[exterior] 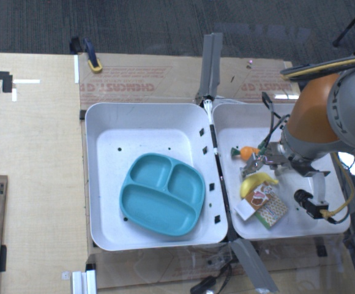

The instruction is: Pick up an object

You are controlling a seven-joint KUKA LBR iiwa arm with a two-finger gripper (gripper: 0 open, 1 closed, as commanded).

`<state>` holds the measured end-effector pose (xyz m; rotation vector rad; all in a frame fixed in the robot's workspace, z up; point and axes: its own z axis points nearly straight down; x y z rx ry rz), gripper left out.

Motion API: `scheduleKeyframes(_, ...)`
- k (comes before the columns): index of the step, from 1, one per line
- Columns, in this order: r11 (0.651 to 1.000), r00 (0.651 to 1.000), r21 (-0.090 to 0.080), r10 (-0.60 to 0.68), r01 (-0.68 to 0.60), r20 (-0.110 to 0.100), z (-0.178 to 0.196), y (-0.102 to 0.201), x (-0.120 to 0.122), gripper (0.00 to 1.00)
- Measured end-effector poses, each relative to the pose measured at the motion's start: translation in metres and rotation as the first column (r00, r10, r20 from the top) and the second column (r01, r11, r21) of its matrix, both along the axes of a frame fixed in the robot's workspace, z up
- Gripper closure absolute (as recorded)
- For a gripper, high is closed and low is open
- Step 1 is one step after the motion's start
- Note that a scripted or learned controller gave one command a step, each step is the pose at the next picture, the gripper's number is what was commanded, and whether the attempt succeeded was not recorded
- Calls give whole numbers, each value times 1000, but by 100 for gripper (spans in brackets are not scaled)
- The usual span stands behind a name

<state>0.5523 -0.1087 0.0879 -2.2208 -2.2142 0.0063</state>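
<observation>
Banana (257, 183), yellow and curved, lies just below the gripper (260, 162) in the view, so close that the 2 seem to touch, though contact cannot be confirmed. Nothing can be made out as held, and whether the gripper is wide or narrow cannot be told from this angle.

A small orange round thing (248, 154) sits just above the gripper and slightly toward the view's left, near it but apart from the banana. Farther below the gripper, past the banana, a printed packet (270, 206) with red and green markings lies flat and turned at an angle, its upper corner touching or tucked under the banana. A white card (244, 211) rests against the packet's left edge. All 4 things are in the right bin (245, 112), the same bin the gripper hangs over, and they crowd the half of it nearer the left bin.

Well to the view's left of the gripper, across the divide between the 2 bins, the left bin (147, 118) holds 1 teal plate (162, 193) with 3 compartments, lying flat and tilted askew. Beyond both bins, above the gripper in the view, a cardboard sheet (165, 78) with red print covers the counter (30, 133). A blue and yellow clamp (92, 59) lies at that sheet's far-left corner, well away from the gripper.
</observation>
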Motion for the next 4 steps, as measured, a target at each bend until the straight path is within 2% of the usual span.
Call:
scheduleKeyframes(1, 1000, 1000, 1, 0, 0, -1, 0, 9, -59, 0)
scheduleKeyframes(2, 1000, 1000, -1, 4, -4, 1, 17, -25, 23, 0)
scheduleKeyframes(3, 1000, 1000, -1, 6, -6, 1, 0, 2, 46, 0)
scheduleKeyframes(4, 1000, 1000, -1, 8, -8, -5, 5, 2, 46, 100)
